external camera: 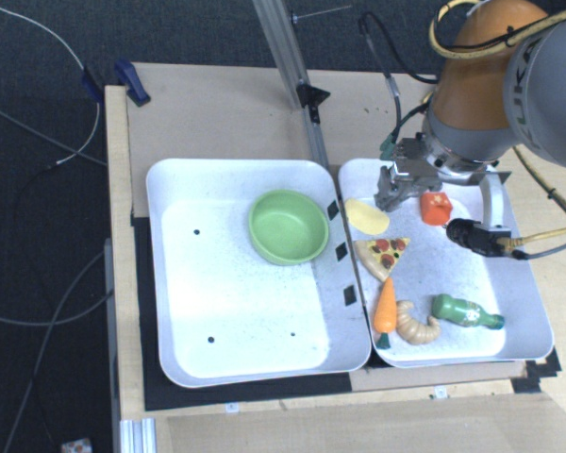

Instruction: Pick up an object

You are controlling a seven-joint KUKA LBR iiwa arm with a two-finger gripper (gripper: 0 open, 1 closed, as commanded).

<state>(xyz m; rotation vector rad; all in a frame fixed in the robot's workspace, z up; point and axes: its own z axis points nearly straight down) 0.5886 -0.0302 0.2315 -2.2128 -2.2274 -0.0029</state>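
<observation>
While gripper (396, 191) is hung low over right bin (495, 281), yellow chip (366, 217) is seen just beside it, toward left bin (217, 291), long side slanted. Red thing (435, 208) sits near, other side. Open or shut cannot be told; nothing seen held.

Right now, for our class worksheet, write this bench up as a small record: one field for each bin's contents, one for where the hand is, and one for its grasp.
left bin: green bowl, toward the far right corner
right bin: yellow piece, pizza slice, carrot, tan curled piece, green bottle, red piece
hand: over the right bin's far left part, between the yellow piece and the red piece
grasp: cannot tell from this view
</observation>
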